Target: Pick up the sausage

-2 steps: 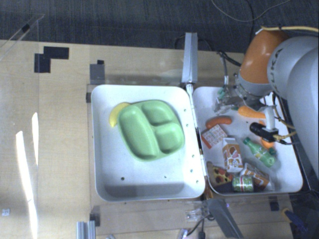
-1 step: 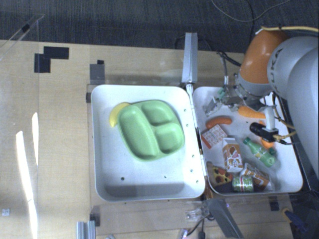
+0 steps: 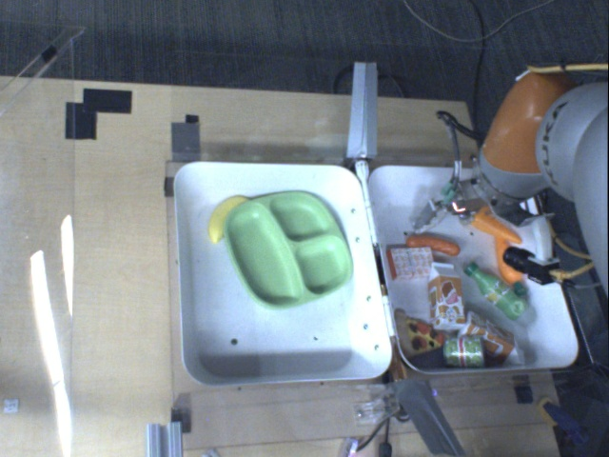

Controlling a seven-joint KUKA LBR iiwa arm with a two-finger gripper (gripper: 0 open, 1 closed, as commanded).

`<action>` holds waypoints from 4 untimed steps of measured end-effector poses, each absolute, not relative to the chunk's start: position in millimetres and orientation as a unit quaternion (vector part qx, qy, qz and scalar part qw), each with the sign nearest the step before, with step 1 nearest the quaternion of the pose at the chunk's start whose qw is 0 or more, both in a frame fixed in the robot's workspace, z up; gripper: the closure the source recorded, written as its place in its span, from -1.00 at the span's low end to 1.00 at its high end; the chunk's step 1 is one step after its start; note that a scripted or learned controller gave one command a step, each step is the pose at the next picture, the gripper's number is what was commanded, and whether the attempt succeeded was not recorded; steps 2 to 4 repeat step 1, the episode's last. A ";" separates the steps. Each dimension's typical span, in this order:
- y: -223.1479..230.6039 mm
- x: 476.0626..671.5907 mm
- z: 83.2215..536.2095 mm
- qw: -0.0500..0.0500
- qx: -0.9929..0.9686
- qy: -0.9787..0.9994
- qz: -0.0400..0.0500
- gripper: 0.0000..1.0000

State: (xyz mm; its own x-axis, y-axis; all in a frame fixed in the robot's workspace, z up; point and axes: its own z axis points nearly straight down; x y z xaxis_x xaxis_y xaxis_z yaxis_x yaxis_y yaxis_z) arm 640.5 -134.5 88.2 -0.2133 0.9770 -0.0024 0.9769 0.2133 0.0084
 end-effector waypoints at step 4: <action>-122.4 617.4 89.1 0.006 0.586 0.810 0.003 -1.00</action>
